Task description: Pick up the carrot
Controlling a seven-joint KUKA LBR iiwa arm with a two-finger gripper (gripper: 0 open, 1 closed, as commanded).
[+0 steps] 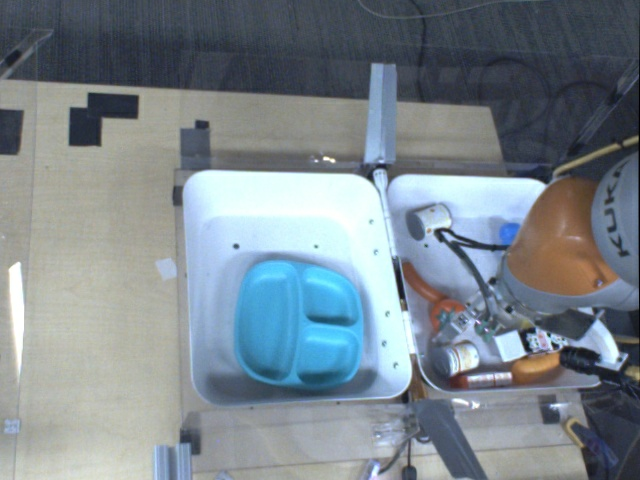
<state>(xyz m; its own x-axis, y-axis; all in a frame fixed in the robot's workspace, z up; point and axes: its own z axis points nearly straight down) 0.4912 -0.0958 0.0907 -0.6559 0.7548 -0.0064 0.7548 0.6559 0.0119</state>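
Glossy white plastic bins (pixel 215 268); smooth matt blue plastic tray (pixel 298 323); pale matt wood tabletop (pixel 90 298); dull metal post (pixel 381 108) at twelve o'clock.

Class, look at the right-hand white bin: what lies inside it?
Inside the right bin the arm reaches down among clutter: an orange carrot-like piece by the left wall, a small can, a red tube, something blue. The arm covers the rest.

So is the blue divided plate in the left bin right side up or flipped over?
Right side up: the blue divided plate shows its three hollow compartments, lying in the left bin.
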